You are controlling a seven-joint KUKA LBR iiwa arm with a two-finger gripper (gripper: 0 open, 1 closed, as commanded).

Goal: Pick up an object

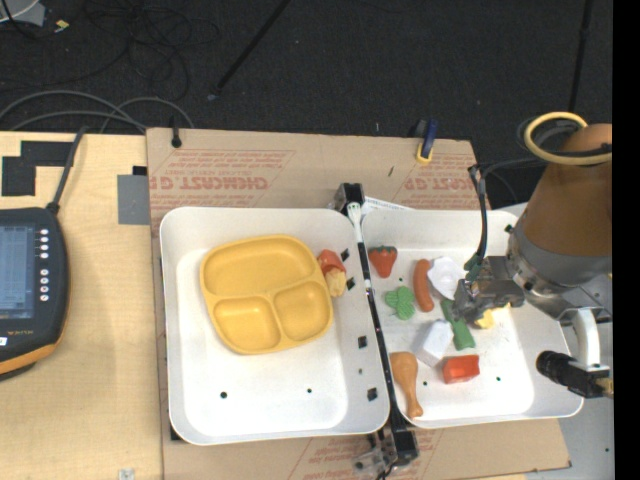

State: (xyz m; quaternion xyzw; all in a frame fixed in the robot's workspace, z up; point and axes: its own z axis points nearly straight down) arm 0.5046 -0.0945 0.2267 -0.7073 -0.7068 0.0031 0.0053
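My gripper (478, 306) is down in the right bin (520, 404), at its right middle. It hangs over a small yellow piece (488, 318) and the top end of a green stick (461, 330). Just left of it lie a white crumpled piece (446, 271) and a red-brown sausage (424, 283). Further toys in this bin are a strawberry (382, 259), a green leafy piece (401, 302), a white block (436, 341), a red block (460, 369) and a chicken drumstick (405, 380). The arm's body hides the bin's right wall.
The left bin (270, 400) holds a yellow divided plate (265, 292), with a small red and yellow toy (333, 272) at its right edge. A black divider (368, 308) runs between the bins. A teach pendant (25, 283) lies at far left.
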